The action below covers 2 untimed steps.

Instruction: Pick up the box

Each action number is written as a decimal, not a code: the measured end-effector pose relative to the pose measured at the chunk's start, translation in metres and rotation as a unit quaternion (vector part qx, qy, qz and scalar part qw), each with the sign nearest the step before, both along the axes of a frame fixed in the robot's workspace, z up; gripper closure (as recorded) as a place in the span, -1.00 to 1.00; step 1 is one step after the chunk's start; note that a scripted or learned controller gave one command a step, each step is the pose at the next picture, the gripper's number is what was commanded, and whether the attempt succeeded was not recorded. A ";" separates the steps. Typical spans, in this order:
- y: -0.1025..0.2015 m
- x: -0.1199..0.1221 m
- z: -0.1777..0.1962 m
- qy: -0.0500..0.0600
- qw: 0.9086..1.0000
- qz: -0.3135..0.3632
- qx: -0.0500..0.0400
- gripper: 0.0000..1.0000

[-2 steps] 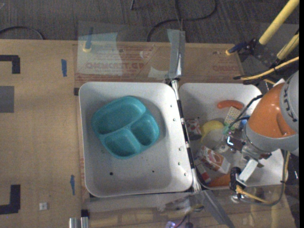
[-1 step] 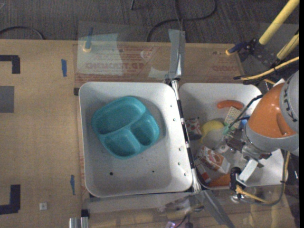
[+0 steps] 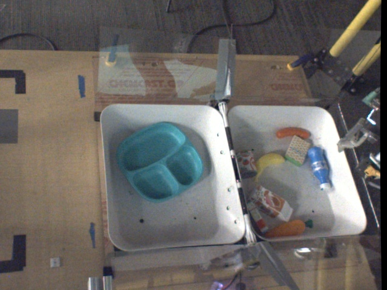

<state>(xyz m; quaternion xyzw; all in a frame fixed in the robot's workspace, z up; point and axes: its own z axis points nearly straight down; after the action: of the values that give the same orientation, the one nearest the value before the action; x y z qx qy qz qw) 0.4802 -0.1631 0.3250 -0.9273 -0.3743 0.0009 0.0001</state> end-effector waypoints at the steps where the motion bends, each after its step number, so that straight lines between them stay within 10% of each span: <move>1: 0.063 0.013 -0.071 0.001 1.000 0.014 0.001 -1.00; 2: 0.159 0.036 -0.141 0.002 1.000 -0.012 0.001 -1.00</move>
<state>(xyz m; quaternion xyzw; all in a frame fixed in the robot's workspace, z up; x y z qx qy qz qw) 0.5163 -0.0042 0.1835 -0.9317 -0.3631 0.0022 0.0017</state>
